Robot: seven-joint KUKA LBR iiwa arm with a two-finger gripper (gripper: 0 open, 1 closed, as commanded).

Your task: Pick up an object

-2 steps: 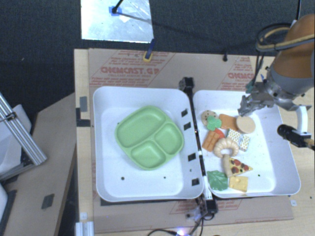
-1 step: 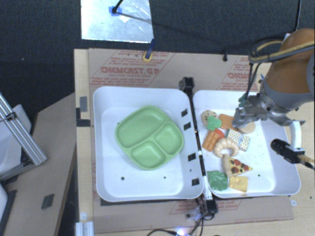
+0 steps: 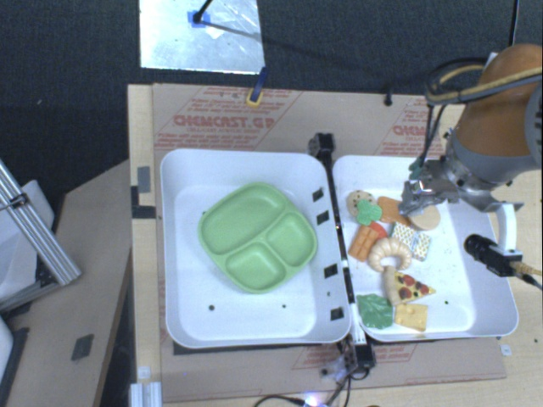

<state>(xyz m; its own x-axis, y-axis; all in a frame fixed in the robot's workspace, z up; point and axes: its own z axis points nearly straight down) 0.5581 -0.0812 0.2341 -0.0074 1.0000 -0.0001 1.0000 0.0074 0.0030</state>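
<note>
Two white bins are set side by side on one printed cardboard sheet (image 3: 221,119). In the left bin (image 3: 182,308) one green plate (image 3: 257,237) is laid near the centre, and three compartments are moulded into it. In the right bin (image 3: 479,308) about eleven pieces of toy food are counted, crowded toward its 9 o'clock side, most of them touching.

One speckled cookie (image 3: 361,200) is found at 11 o'clock of the heap. One green sprig (image 3: 369,214) is placed just at its 5 o'clock and one orange slab (image 3: 390,208) at its 3 o'clock. Across the middle are ranged one bunch of carrots (image 3: 363,242), one croissant (image 3: 392,251) and one checkered cracker (image 3: 411,243). One pale disc (image 3: 427,220) is placed at 1 o'clock of the heap. Toward 6 o'clock are gathered one pale stick (image 3: 392,283), one pizza slice (image 3: 415,288), one green leaf (image 3: 375,311) and one yellow square (image 3: 412,317).

The gripper (image 3: 417,197) is seen over the heap's 1 o'clock corner, between the orange slab and the pale disc, and part of each is covered by it. Whether it is released or clenched cannot be told. The 1 o'clock corner of the right bin is hidden by the arm (image 3: 505,134).

Four black tabs (image 3: 323,219) are fixed along the wall shared by the bins. At 12 o'clock of the bench one silver sheet (image 3: 199,24) and one yellow clip (image 3: 254,98) are seen.
</note>
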